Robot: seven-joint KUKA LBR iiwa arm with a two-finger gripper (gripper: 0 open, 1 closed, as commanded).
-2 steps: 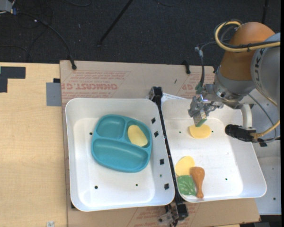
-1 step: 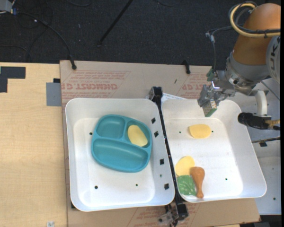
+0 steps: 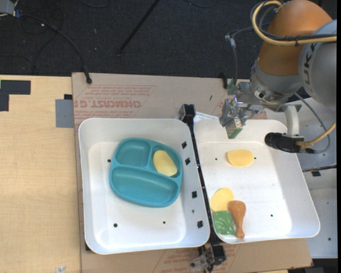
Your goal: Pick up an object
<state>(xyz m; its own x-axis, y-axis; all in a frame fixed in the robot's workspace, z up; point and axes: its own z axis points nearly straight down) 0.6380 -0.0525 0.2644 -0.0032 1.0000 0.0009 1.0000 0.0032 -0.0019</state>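
Two white bins side by side. Left bin (image 3: 96, 220) has a teal divided plate (image 3: 145, 174) with a yellow piece (image 3: 165, 163) in its upper right compartment. Right bin (image 3: 284, 192) holds a yellow oval piece (image 3: 240, 157) mid-bin, plus a yellow round piece (image 3: 221, 198), brown drumstick (image 3: 237, 215) and green piece (image 3: 223, 223) clustered at the near left corner. Gripper (image 3: 234, 124) hangs over the right bin's far edge, just above the oval piece and apart from it. Finger state: can't tell. Nothing visibly held.

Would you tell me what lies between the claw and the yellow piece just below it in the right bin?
In the camera view, just bare white bin floor separates the claw from the yellow piece.
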